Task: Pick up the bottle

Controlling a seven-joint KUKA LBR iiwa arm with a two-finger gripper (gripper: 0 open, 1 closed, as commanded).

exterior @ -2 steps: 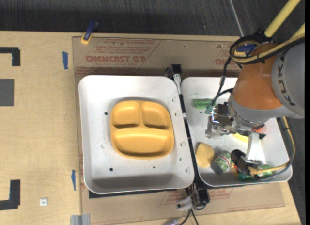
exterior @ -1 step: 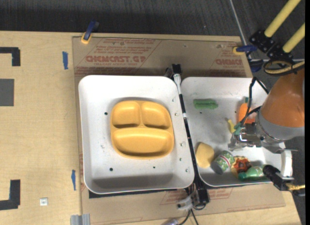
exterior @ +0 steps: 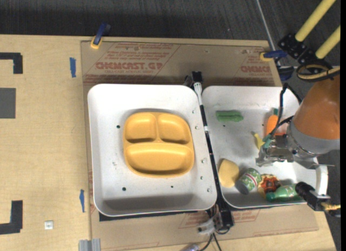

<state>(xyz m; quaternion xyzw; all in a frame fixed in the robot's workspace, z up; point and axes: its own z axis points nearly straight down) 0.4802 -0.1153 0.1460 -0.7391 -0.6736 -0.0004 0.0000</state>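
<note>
Evidently the clutter in the right bin (exterior: pixel 243 136) decides how this pick has to go. The bottle (exterior: pixel 285 192), a small green one with what looks like a red label or cap end towards the left, lies on its side against the near wall of that bin, towards its right corner. Just left of it, and apparently touching, a small can (exterior: pixel 248 180) with a green, white and red label lies tipped over. Beside the can sits a yellow lump (exterior: pixel 228 173), perhaps a toy lemon or potato.

The gripper (exterior: pixel 269 152) hangs low over the middle right of the bin, beyond the bottle and apart from it, with the arm's (exterior: pixel 319 120) orange band above it. From this slant, whether it is spread or closed cannot be told, and nothing is seen pinched in it.

An orange piece (exterior: pixel 272 122), possibly a toy carrot, sits just beyond the gripper. A green piece (exterior: pixel 229 116) like a pea pod lies near the far wall, well clear of the work.

The left bin (exterior: pixel 102 136) bears a yellow divided plate (exterior: pixel 158 141), which plays no part here.

In my judgement the bottle's place against the wall and next to the can leaves little room. The approach likely needs to come down across its body without catching the rim or grabbing the can instead.
</note>
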